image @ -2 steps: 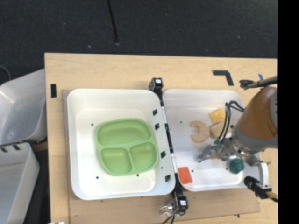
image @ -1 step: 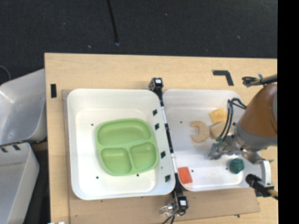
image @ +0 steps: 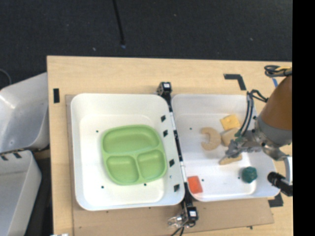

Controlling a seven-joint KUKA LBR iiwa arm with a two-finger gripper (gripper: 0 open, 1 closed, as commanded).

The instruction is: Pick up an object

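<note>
My target is the small tan wooden block [image: 230, 157] lying in the right white bin [image: 197, 109], toward its right side, with my claw [image: 235, 149] down right on top of it. Whether the claw is spread or closed, I cannot tell from this slant, and I cannot see the block gripped, so I do not count it as held.

Just to the block's left lies a tan curved wooden piece shaped like a C [image: 211, 137], close enough that it could be pinched along with the block. A yellow square block [image: 229, 121] sits just beyond, toward the far wall, and a dark green round lump [image: 248, 174] lies near, toward the bin's near rim. An orange-red block [image: 195, 184] rests well apart in the near left corner.

To do this well, I judge I should centre over the one block, settle low, close squarely across it, then lift straight up.

The left white bin [image: 83, 132] carries a light green divided plastic plate [image: 133, 154], both bins on the pale wooden bench [image: 123, 75].
</note>
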